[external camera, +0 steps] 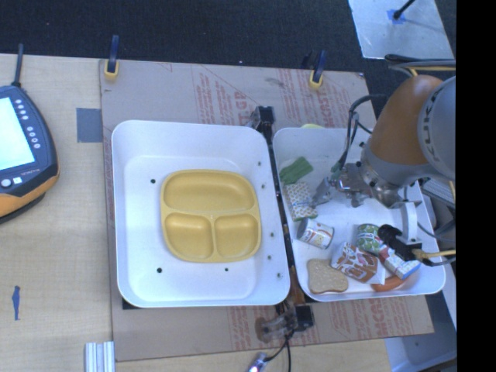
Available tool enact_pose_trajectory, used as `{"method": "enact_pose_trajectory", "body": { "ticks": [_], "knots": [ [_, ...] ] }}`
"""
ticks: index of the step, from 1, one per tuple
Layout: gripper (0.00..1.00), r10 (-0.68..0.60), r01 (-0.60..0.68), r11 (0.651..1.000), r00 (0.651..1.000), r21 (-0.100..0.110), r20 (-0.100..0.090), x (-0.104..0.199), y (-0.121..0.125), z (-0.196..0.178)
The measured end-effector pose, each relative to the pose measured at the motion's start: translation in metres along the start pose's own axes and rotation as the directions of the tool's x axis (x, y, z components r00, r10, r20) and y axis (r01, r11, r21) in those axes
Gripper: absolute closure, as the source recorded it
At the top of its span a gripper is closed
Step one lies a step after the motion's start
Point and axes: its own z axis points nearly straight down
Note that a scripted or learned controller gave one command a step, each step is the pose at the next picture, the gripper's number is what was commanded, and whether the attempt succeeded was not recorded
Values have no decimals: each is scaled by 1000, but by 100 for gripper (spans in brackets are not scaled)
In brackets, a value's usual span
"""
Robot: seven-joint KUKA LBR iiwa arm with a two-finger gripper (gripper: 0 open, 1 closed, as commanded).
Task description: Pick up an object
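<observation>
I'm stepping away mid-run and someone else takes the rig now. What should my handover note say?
Gripper: low in the right bin, near the green piece; nothing visibly between its fingers.
Things: small can, bread slice, red-and-white packet and green-labelled item lie in the right bin. The yellow divided plate sits in the left bin.
Done: no pick seen.
Left: grasp and lift one object.
</observation>
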Motion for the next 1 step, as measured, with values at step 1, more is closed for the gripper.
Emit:
{"method": "enact_pose_trajectory", "body": {
  "ticks": [1],
  "knots": [
    [0, 3, -3, 1000, 1000, -2, 1, -88, 19, -77]
  ]
}}
